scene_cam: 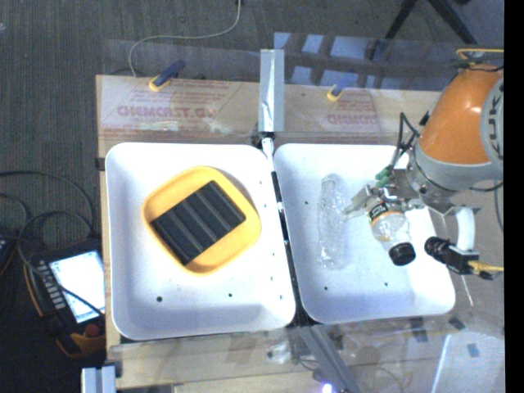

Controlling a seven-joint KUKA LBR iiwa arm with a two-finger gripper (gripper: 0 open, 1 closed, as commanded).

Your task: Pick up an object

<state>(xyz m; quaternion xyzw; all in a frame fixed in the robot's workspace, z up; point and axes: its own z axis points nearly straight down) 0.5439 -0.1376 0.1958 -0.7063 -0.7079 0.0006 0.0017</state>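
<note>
Reaching in from the right of the frame, the arm (pixel 463 121) has its gripper (pixel 391 193) low over the right bin (pixel 360 301), right at a small bottle (pixel 386 228) with a black cap that lies on its side toward the lower right of that bin. The jaws sit at the bottle's upper end, seemingly touching it, but the metal parts and the clear body blur together, so I cannot tell whether they are released or clenched, nor whether the bottle is actually between them. The low stance suggests the program has chosen this bottle as the thing to pick up; judging from how it lies against the bin floor, it has not been lifted. Just left of it, in the middle of the same bin, lies a long clear plastic thing (pixel 331 222), perhaps a crumpled bottle or wrapper, stretched from top to bottom and apart from the gripper. Being see-through, both would be hard targets, and the round bottle may roll away if pinched off-centre. The left bin (pixel 131 301) holds a yellow tray (pixel 160 199) with a black ribbed insert (pixel 201 219), set at a slant near its centre, well apart from the arm. Both bins rest side by side on the counter (pixel 188 109), whose bare board shows along the upper part of the frame.
</note>
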